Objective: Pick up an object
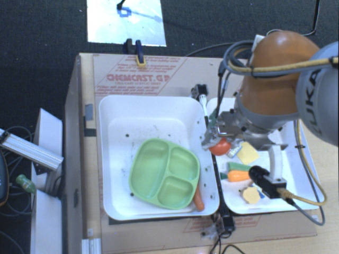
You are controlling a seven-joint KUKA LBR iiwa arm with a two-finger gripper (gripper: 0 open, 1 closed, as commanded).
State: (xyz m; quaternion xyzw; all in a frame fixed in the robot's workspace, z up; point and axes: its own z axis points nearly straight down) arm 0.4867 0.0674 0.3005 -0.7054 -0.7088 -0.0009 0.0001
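The gripper [216, 136] hangs low at the right bin's [307, 194] left edge, directly over a red tomato [219, 147]; whether it grips, I cannot tell. This looks like the grasping step; next comes a straight lift.

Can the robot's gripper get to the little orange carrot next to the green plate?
Probably yes, but awkwardly. The carrot lies exposed in the left bin, squeezed between the green plate and the bin wall. The gripper hangs near the divider, above the red object.
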